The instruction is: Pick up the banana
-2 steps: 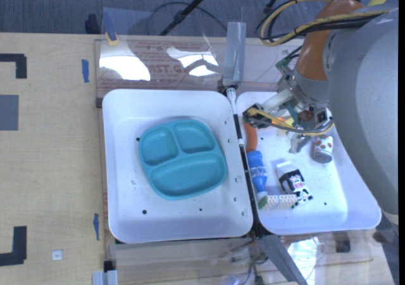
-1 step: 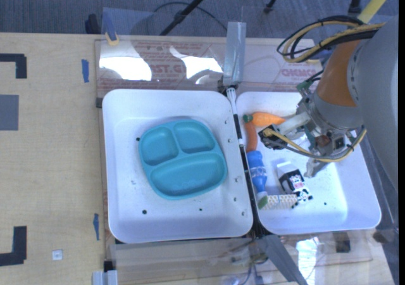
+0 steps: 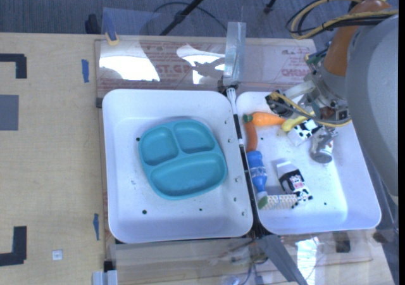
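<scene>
Nearest the camera sits the front rim of the two white bins on the counter [image 3: 44, 151]. Left bin [image 3: 120, 214] holds a blue divided plate [image 3: 182, 157], three compartments, lying flat and roughly centred. Right bin [image 3: 354, 204] holds the clutter.

Right bin contents, front to back:
- A small strip-shaped item with a dotted pattern [image 3: 283, 200] lies near the front left corner.
- A black-and-white toy figure [image 3: 294, 182] lies just behind it, beside a white card.
- A blue bottle-like object [image 3: 257, 171] lies along the dividing wall between the bins, long axis running front to back.
- An orange carrot-like piece [image 3: 252, 135] rests just behind the blue object, also against the divider.
- A second orange carrot [image 3: 269, 119] with a green tip lies across the back left of the bin.
- A grey metallic cup [image 3: 321, 148] lies right of centre.

The banana [image 3: 292, 123], yellow, shows as a short length at the back of the right bin, between the second carrot and the cup, touching or just beside a black-and-white patterned item [image 3: 307, 130].

The arm enters from the right, its grey body large in the frame, orange band up top. The gripper [image 3: 302, 107] hangs low over the back of the right bin, directly above the banana. Cables and hardware crowd it; whether it is spread or pressed together cannot be told, and contact with the banana cannot be confirmed.
</scene>
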Robot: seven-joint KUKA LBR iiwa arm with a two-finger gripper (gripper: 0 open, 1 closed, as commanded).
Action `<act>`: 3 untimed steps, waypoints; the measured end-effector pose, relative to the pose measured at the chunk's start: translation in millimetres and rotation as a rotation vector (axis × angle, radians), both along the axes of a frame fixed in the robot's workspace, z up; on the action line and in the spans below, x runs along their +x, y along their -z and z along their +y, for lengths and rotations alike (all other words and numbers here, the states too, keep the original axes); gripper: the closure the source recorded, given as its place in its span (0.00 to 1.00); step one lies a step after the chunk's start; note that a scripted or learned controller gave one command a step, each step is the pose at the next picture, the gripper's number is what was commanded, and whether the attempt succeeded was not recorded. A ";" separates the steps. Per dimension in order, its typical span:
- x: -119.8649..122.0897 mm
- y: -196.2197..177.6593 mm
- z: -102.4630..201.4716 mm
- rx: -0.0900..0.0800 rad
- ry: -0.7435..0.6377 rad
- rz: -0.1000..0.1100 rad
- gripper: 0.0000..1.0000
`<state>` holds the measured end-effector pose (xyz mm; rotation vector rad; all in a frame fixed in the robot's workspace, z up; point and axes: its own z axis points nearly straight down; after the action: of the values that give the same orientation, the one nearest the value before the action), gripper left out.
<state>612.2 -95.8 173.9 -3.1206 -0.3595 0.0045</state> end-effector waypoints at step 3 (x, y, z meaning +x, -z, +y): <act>42.9 41.0 -94.8 0.016 0.015 0.030 0.00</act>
<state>655.1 -190.6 133.0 -3.1039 -0.3346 0.0480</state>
